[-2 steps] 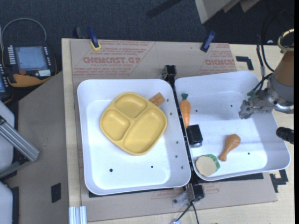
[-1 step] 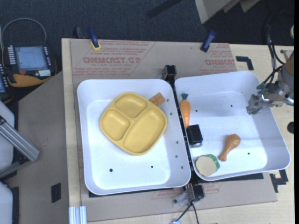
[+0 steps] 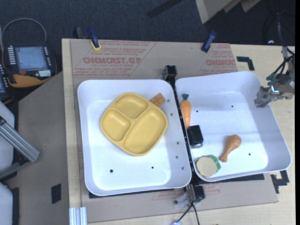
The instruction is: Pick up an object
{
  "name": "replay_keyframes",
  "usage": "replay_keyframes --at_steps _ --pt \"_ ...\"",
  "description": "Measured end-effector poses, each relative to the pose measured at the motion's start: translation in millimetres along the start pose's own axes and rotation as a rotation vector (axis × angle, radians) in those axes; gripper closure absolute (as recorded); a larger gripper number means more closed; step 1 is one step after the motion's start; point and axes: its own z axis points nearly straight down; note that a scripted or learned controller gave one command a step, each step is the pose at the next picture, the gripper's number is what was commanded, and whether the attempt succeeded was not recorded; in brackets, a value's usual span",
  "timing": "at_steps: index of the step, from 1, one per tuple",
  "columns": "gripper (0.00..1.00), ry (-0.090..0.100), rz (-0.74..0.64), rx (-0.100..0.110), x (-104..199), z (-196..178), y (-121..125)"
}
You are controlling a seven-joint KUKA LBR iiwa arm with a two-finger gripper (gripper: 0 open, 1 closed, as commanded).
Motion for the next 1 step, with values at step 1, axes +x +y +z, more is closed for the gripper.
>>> replay_keyframes --at_steps 1 --pt "1.00 0.007 -0.004 0.010 53.3 14.5 -3.4"
